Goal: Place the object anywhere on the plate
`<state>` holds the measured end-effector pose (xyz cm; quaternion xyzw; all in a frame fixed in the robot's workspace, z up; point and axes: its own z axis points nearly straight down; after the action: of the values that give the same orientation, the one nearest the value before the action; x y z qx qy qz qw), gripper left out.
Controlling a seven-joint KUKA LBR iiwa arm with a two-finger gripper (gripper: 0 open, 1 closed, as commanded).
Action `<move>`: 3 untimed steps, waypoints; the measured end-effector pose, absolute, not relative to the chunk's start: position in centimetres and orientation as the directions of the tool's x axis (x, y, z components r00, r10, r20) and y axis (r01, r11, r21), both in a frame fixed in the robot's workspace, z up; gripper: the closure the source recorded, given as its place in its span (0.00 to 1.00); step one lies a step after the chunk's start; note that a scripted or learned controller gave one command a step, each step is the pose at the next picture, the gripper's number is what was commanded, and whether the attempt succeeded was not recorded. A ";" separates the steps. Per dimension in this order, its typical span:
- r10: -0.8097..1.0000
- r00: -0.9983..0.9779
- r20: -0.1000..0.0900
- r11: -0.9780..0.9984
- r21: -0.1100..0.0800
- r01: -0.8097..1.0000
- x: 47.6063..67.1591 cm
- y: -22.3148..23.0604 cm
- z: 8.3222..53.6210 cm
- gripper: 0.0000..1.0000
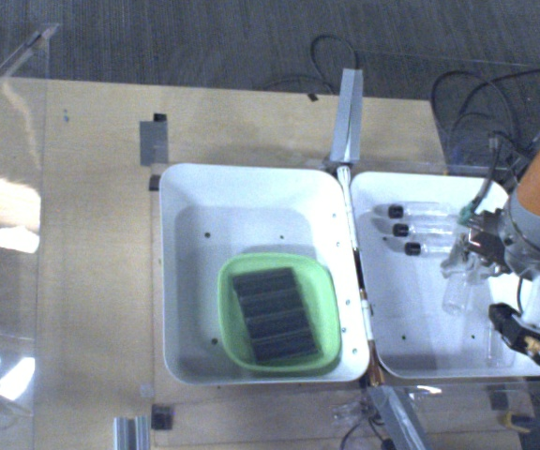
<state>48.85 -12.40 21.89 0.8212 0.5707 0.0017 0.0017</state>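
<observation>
Over the right shallow white bin [382, 350]: grey gripper [467, 256], state of fingers impossible to tell; clear plastic tubes with black caps [418, 221] just beside; green square plate [277, 313], dark ridged insert, in left white bin [186, 251].

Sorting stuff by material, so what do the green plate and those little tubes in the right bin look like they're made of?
Green plate: probably plastic, uniform matte color with soft rounded rim. Tubes: clear plastic or glass, see-through bodies with black caps; which one is unclear.
</observation>
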 end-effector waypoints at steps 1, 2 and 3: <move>0.967 0.256 0.001 -0.256 0.005 0.967 48.9 -6.1 18.7 1.00; 1.000 0.031 0.001 -0.031 0.006 0.999 48.9 0.1 20.1 1.00; 0.999 0.032 0.001 -0.032 0.006 0.999 48.9 0.0 20.1 0.00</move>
<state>48.90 0.03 20.09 0.7182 0.6958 0.0024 0.0018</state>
